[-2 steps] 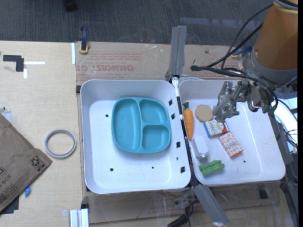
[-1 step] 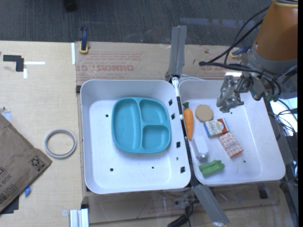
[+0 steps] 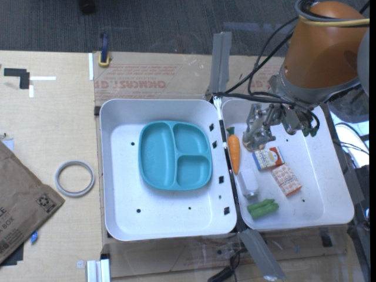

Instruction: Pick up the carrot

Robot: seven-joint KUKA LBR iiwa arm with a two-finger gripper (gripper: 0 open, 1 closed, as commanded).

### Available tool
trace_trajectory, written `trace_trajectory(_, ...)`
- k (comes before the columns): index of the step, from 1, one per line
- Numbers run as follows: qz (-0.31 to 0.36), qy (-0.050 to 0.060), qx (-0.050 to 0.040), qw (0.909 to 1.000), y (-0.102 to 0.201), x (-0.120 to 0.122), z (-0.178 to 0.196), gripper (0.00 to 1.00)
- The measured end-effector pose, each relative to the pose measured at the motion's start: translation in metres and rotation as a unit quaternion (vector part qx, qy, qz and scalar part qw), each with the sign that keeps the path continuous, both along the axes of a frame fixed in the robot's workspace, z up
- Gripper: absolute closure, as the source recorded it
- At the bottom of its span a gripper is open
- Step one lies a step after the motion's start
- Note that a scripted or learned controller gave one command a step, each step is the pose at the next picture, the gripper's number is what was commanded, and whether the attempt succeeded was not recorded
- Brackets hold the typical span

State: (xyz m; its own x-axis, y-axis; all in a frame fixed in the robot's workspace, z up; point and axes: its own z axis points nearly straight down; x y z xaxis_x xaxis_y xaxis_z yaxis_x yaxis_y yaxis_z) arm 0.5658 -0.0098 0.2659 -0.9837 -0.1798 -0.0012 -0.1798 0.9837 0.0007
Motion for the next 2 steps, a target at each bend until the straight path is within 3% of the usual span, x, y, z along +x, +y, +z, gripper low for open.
trace_trajectory(1, 0.101, 0.0, 0.0001, 0.9949, 0.068, -0.011, -0.012, 1.0)
trace_trajectory(2, 0.139, 0.0, -0.0002, 0.9903, 0.019, 0.008, -0.071, 1.0)
